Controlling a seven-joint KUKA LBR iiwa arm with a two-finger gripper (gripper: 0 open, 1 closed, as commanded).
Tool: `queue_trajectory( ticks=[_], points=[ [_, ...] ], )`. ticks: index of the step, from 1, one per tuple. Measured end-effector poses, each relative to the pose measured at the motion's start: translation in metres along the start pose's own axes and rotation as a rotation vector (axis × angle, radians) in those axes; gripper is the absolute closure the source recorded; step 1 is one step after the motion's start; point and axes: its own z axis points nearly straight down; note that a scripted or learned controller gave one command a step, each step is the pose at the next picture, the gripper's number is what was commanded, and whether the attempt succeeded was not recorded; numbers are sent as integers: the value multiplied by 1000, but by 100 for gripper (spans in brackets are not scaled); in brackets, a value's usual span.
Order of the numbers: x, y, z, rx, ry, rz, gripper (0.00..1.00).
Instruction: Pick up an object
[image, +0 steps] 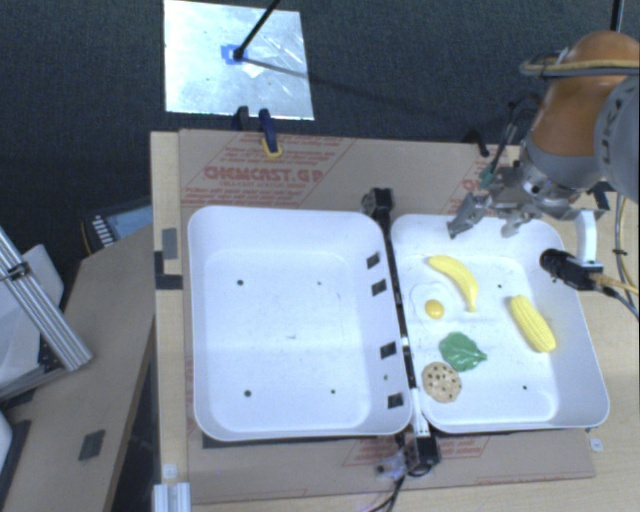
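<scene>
- Two shallow white bins sit side by side on the desk (120, 300): the left bin (290, 320) and the right bin (560, 395), which touch along a dark middle strip with black clips.
- Five small objects lie in the right bin, all apart from each other.
- A yellow banana (455, 277) lies in the upper part of this bin, curved, with its lower end pointing toward the near right.
- A fried egg toy (432, 305), white with a yellow yolk, is just beside the banana, near the bin's left wall.
- A corn cob (532, 322), yellow, lies tilted at the right side of the bin.
- A green leaf-shaped piece (462, 351) is below the egg, and a round cookie (441, 381) with dark spots is just below the leaf, close to the left wall.
- The grey arm (585, 110) with the orange band comes in from the right, above the far edge of the right bin.
- The claw (487, 220) hangs over the far rim of the right bin, its two fingers spread apart with nothing between them. It is above the banana in the view and does not touch any object.
- Behind the bins, cardboard (300, 165) with red print covers the desk, and a shiny silver sheet (235, 60) lies at the far side.
</scene>
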Motion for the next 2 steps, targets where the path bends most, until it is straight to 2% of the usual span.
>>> queue_trajectory(
  ticks=[1,2],
  points=[
    [-64,-51,122,13,0,8,0],
    [-57,-30,61,-4,-1,-1,0]
  ],
)
